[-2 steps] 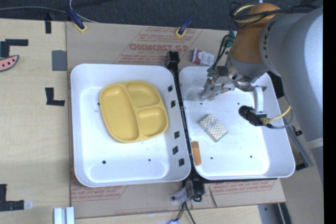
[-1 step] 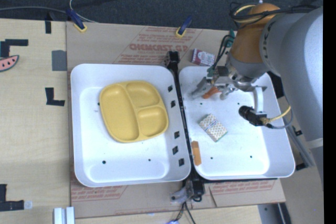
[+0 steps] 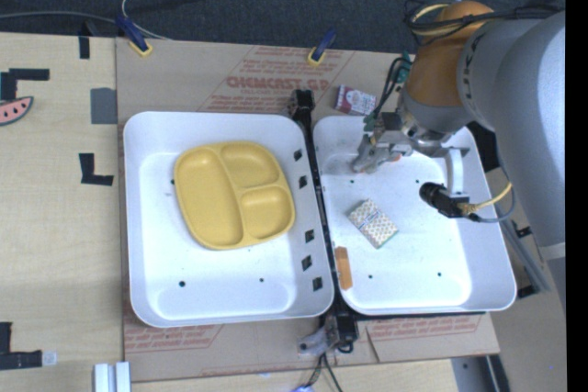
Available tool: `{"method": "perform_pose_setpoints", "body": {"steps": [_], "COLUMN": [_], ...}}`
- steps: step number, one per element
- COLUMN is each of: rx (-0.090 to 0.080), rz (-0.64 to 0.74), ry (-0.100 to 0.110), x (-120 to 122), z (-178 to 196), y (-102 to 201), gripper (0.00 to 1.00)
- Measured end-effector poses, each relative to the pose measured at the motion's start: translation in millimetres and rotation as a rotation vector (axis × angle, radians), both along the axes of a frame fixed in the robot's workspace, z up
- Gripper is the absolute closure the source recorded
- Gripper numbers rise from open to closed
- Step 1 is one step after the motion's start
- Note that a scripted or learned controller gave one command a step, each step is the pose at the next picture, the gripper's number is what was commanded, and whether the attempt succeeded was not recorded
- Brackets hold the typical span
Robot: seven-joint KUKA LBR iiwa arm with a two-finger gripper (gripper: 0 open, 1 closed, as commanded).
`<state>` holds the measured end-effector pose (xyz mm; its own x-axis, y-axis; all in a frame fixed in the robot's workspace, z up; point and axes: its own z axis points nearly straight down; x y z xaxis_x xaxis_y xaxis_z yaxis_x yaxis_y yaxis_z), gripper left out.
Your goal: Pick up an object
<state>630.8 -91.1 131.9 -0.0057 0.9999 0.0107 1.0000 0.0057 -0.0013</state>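
— Where, the nearest thing to pick?

— Small patterned box (image 3: 373,223), lying flat on the floor of the right bin (image 3: 478,285), tilted, near the bin's middle. Apart from the gripper (image 3: 366,162) — at about six o'clock from its fingertips, nothing between them.

— And the gripper itself?

— Low over the bin's upper left part, fingertips pointing toward eight o'clock. Looks empty, nothing pinched. Fingers spread or pressed together? Cannot tell; too blurred and too small.

— Anything else in that bin?

— Thin orange stick (image 3: 343,267) along the left wall, at about seven o'clock from the box, well apart from the gripper. Black knob-like part (image 3: 438,196) with a yellow cable at three o'clock from the box — probably belonging to the arm, hard to make out.

— Left bin?

— Yellow divided plate (image 3: 234,193), three compartments, resting in the left bin (image 3: 147,289), toward its upper half.

— Hidden or cut off?

— Arm (image 3: 514,106) covering the right bin's upper right corner, cut by the frame's right side. Small packet (image 3: 354,99) on the cardboard at twelve o'clock from the gripper, outside the bins, print unreadable.
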Motion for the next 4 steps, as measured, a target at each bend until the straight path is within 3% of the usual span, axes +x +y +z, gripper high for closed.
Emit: {"method": "perform_pose_setpoints", "body": {"steps": [1,2,3,4], "rx": [0.000,0.003,0.003,0.006], "rz": [0.000,0.001,0.001,0.003], "ry": [0.000,0.001,0.001,0.002], "x": [0,0,0,0], "z": [0,9,9,18], "y": [0,1,1,3], "gripper": [0.00,1.00,0.00,1.00]}}
